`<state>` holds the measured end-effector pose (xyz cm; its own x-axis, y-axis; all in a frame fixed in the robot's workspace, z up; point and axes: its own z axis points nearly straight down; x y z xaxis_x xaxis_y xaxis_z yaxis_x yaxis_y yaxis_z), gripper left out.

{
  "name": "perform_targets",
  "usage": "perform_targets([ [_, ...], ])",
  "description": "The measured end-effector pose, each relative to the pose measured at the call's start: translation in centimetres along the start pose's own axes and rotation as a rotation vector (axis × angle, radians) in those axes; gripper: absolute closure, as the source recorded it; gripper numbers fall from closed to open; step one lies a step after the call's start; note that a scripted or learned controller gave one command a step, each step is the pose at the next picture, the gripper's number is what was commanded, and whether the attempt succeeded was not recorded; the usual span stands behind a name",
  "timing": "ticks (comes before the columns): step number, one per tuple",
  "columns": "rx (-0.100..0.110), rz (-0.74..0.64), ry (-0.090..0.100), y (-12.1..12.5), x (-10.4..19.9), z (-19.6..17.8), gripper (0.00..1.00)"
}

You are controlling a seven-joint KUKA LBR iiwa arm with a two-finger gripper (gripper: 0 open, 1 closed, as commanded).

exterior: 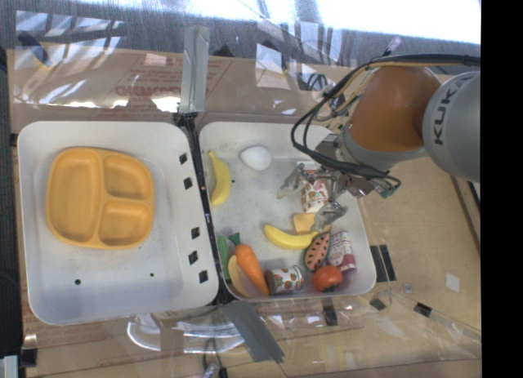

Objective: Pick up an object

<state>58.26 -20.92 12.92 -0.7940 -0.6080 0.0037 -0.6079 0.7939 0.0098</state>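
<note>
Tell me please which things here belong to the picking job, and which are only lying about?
Belong to the job:
gripper
small printed carton under it
banana
carrot
white egg
tomato
right bin

Just lying about:
yellow divided tray
left bin

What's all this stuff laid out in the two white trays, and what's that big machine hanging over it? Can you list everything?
White bins: 2, white, side by side on the bench.
Divided plate: 1, yellow-orange, in the left bin.
Bananas: 2, yellow, right bin; one along its left wall, one near the middle.
Egg: 1, white, top of the right bin.
Carrot: 1, orange, bottom left of the right bin.
Tomato: 1, red, bottom of the right bin.
Small can: 1, patterned, beside the carrot.
Arm: 1, grey with orange band, over the right bin.
Gripper: 1, metal, low over the right bin's right side.
</note>
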Motion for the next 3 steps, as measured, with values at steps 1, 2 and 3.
perform_targets([
  [1, 0.008, 0.084, -0.004, -0.4, -0.4, 3.7, 0.0],
  [2, 0.011, -0.332, -0.003, 3.0, 4.1, -2.1, 0.0],
  [3, 0.006, -0.37, -0.003, 8.5, 0.5, 2.7, 0.0],
])
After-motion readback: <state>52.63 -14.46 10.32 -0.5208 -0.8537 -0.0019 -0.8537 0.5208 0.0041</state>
